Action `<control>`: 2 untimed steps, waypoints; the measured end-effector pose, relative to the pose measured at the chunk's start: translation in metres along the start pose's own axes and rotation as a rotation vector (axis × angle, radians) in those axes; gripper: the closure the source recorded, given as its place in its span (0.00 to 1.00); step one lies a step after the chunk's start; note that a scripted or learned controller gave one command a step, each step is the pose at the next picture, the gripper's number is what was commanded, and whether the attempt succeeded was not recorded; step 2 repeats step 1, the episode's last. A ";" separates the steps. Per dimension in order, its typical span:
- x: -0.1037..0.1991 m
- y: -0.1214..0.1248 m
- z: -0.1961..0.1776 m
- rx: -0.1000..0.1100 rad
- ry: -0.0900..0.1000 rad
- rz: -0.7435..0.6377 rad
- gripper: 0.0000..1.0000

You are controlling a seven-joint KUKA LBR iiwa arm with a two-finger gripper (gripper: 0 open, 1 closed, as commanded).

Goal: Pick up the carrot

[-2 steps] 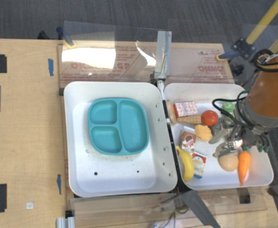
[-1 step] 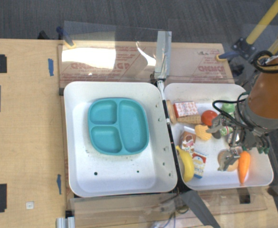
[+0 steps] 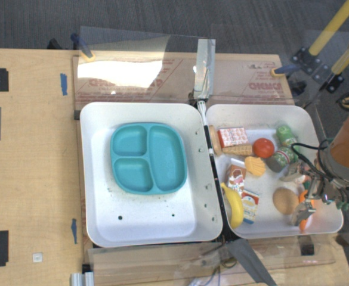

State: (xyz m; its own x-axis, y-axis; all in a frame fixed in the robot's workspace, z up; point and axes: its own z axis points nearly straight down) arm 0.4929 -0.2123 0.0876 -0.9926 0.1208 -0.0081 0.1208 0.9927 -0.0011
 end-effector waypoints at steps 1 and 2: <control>0.018 0.062 0.000 -0.002 0.000 0.006 0.00; 0.018 0.062 0.000 -0.002 0.000 0.006 0.00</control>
